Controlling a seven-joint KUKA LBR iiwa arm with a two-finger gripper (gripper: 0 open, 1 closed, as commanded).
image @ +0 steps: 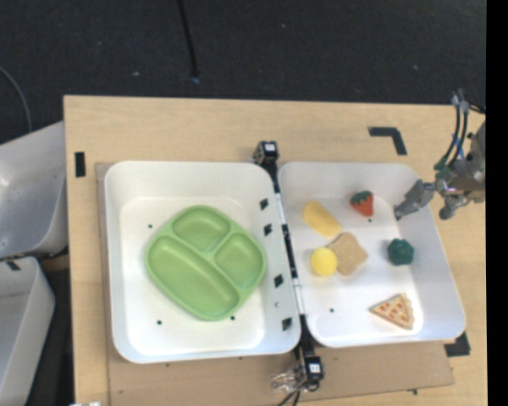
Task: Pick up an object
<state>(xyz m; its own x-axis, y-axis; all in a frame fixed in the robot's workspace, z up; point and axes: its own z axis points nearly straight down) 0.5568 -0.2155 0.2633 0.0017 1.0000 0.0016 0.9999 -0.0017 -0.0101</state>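
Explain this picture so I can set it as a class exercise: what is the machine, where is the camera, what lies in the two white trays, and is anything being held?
The camera is fixed above a wooden bench and looks down at a slant. Two shallow white bins sit side by side. The left bin holds a green divided plate. The right bin holds toy foods: a yellow oblong piece, a yellow ball touching a tan toast slice, a strawberry, a dark green lump and a pizza slice. The machine is a robot arm reaching in from the right; its claw hangs over the right bin's far right side, fingers spread. Nothing sits between them, so nothing is held.
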